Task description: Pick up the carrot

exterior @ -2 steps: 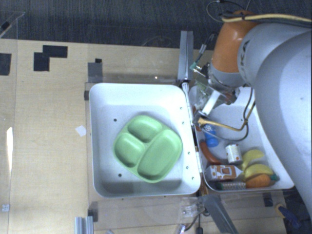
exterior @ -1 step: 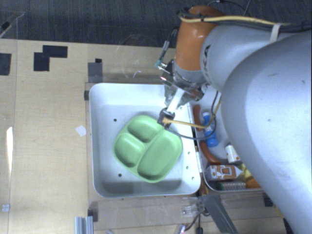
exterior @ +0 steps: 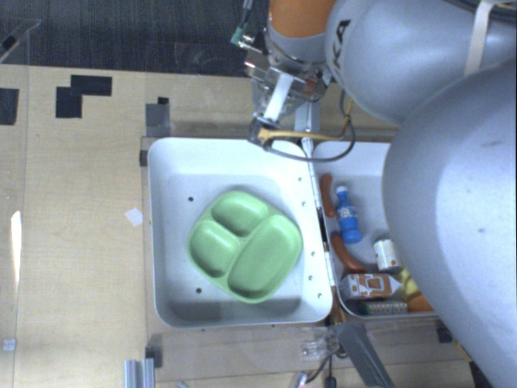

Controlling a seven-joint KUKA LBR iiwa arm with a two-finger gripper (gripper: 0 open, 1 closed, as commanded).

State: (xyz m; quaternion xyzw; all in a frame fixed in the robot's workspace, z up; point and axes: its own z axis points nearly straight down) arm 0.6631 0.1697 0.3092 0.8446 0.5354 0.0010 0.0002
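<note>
An orange piece that looks like the carrot (exterior: pixel 417 303) lies at the front of the right bin (exterior: pixel 363 164), mostly hidden under the big grey arm. My gripper (exterior: pixel 271 120) hangs over the back rim of the left bin (exterior: pixel 170 217), near the wall between the two bins and far from the carrot. I see nothing held in it.
A green divided plate (exterior: pixel 246 245) sits in the middle of the left bin. In the right bin lie two brown sausages (exterior: pixel 326 196), a blue bottle (exterior: pixel 347 215), a small white can (exterior: pixel 386 254) and a brown carton (exterior: pixel 371 285). The arm covers most of that bin.
</note>
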